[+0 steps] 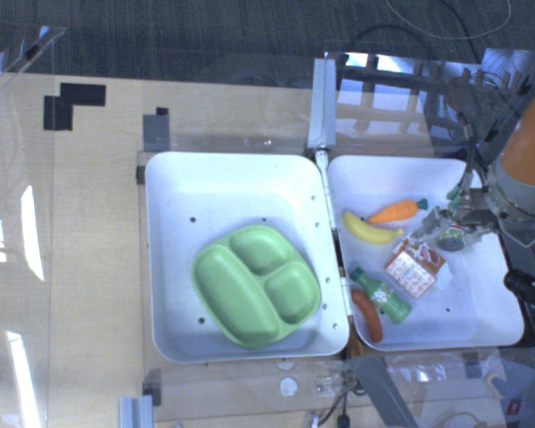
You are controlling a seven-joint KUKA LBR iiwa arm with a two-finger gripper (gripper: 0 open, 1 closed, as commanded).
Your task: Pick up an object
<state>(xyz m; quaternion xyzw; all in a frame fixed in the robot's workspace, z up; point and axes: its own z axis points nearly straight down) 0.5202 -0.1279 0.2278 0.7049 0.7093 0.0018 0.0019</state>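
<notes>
Nearest the camera, along the front edge of the right bin (490, 333), lay a red sausage (368, 316) and, touching it, a green bottle (383, 295) with a red cap, both slanted toward the wall that divides the bins. Just beyond the bottle sat a small carton (413, 271) with a red-and-white checked face, tilted on one corner. Farther back a yellow banana (371, 228) lay near the dividing wall, and an orange carrot (395, 210) with a green top rested just behind it, almost touching.

The tool (446, 227) hung low over the right bin, beside the carton's far corner and just right of the carrot's green end. Its metal parts blurred together there, so I could not tell how it stood or whether anything sat in its grip. The grey arm (522, 185) with its orange band came in from the right, above the bin's right wall.

Around the tool, the carton stood closest, with the carrot and banana to its left; the bottle and sausage lay well apart from it at the front.

The left bin (174, 194) held a green divided plate (256, 283), three hollows facing up, set toward the front right corner. Both bins rested side by side on the pale wooden bench (71, 266), which carried black markers near its far left.
</notes>
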